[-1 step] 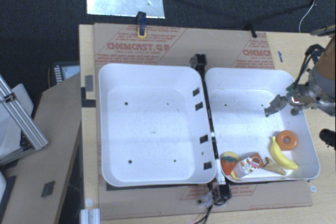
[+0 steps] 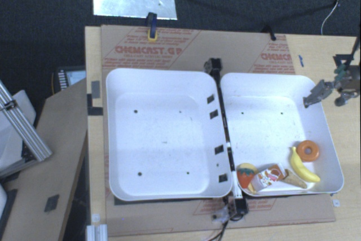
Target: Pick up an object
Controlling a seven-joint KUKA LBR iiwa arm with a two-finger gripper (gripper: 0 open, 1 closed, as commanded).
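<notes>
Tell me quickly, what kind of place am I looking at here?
Probably a robotics lab's grasp-testing bench, not a kitchen or shop: two white bins sit clamped on a cardboard-covered bench, toy food such as a banana lies in the right bin, and a gripper reaches in.

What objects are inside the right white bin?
The right bin holds a banana, an orange ring, a small packet and a red-orange fruit, all along its near edge. The packet hides anything under it.
</notes>
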